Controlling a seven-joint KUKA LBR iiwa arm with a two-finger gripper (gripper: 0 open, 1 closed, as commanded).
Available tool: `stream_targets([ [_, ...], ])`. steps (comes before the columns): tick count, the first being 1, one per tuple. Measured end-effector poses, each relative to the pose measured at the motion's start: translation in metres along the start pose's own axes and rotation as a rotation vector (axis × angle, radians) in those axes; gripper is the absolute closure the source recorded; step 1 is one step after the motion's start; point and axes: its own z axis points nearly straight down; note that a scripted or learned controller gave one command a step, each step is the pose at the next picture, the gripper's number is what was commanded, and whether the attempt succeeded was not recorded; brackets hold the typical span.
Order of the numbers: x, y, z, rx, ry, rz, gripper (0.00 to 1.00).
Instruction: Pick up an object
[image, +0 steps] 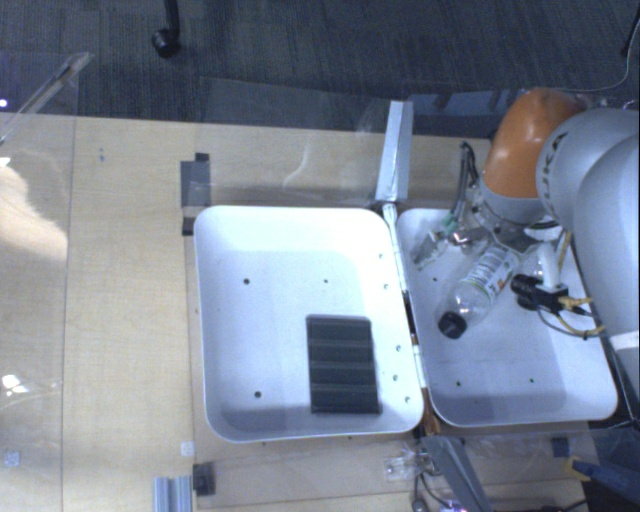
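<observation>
The arm (560, 170) loomed over the right bin (520, 395), crowding a clear plastic bottle (478, 288); its fingers' state I couldn't tell. A black ridged block (342, 365) lay in the left bin (250, 330).

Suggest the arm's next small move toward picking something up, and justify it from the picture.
Probably descend onto the clear plastic bottle: it lies on its side in the right bin, directly beneath the arm's wrist. The dark ribbed block sits farther away in the left bin.

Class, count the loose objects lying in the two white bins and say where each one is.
2. A black ridged block lies in the left bin; a clear bottle lies in the right bin. The arm may hide more.
</observation>
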Motion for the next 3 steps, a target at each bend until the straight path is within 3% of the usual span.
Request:
stream_targets([
  [1, -0.032, -0.007, -0.007, 0.009, 0.013, -0.091, 0.0],
  [2, -0.067, -0.016, 0.0, 0.011, 0.038, -0.115, 0.0],
  [3, -0.003, -0.043, -0.001, -0.008, -0.002, -0.238, 0.0],
])
